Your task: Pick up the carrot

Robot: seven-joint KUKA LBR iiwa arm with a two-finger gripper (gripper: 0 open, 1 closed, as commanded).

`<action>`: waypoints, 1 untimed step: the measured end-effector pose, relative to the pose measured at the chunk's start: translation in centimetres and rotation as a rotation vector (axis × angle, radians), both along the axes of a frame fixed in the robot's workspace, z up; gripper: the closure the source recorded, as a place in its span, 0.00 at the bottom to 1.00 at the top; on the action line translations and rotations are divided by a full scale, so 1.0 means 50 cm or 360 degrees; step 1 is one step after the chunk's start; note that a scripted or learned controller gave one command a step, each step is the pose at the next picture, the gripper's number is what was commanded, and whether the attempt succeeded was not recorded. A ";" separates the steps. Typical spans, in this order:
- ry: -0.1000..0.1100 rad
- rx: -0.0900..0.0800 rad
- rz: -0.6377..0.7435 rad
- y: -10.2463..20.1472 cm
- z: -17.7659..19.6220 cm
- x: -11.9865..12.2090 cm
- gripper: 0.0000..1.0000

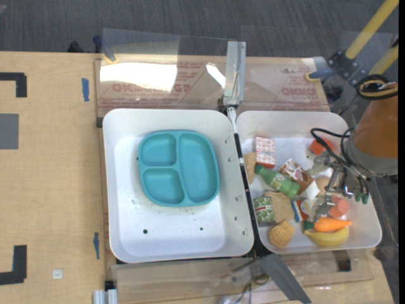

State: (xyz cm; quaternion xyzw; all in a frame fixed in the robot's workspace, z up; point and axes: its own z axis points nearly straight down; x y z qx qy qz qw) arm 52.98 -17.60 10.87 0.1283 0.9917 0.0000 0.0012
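Grey carpet lay behind a bench [44, 170] that bore two white bins. One teal plate [179, 168], three-sectioned, sat mid left bin [120, 233], likely waiting for food. Right of the plate, the right bin [373, 230] crowded its toys together: one carrot [332, 223] near its front rim, touching one banana [327, 236]. One gripper [330, 198] hovered just above the carrot; whether its jaws were parted or closed, I cannot tell.

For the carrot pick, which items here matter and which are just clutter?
Job:
carrot, near the right bin's front
claw, just above the carrot
right bin

Clutter:
banana
corn
green bottle
red-and-white carton
teal plate in the left bin
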 end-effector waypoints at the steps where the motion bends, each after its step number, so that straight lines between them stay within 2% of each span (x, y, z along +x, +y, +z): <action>1: -0.0078 -0.0022 -0.0264 0.034 -0.016 -0.040 0.00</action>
